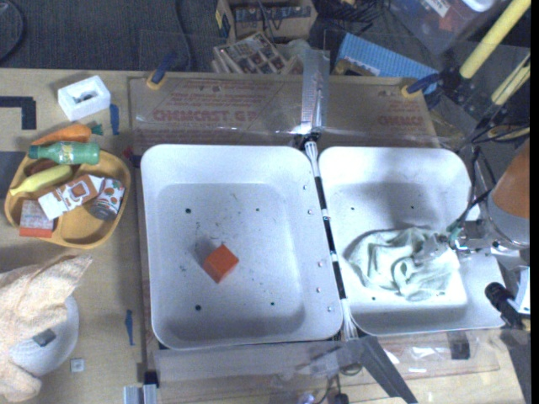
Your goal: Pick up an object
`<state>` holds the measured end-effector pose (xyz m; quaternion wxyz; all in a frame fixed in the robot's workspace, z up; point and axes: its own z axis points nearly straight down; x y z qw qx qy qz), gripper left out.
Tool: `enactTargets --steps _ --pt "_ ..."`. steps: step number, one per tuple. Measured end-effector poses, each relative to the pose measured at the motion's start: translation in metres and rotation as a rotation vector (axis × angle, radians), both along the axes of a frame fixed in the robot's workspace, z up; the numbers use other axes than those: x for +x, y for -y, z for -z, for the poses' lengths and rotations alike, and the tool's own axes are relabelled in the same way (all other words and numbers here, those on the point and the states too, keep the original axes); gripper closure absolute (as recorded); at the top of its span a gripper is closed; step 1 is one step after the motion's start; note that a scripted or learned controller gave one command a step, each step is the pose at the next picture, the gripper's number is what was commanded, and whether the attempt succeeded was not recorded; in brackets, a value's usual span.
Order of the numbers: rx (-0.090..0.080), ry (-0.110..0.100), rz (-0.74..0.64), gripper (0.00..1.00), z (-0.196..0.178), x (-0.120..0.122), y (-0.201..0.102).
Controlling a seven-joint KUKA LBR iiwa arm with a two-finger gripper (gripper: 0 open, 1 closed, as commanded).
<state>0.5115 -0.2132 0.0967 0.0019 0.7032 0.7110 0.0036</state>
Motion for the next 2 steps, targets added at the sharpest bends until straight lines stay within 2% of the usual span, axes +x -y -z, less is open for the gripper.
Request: enactTargets --steps 1,2 --pt "-0.008 0.006 -0.12 0.0 0.005 0.051 -0.005" --pt "-0.009 0.007 -0.272 0.0 0.005 0.11 -0.034"
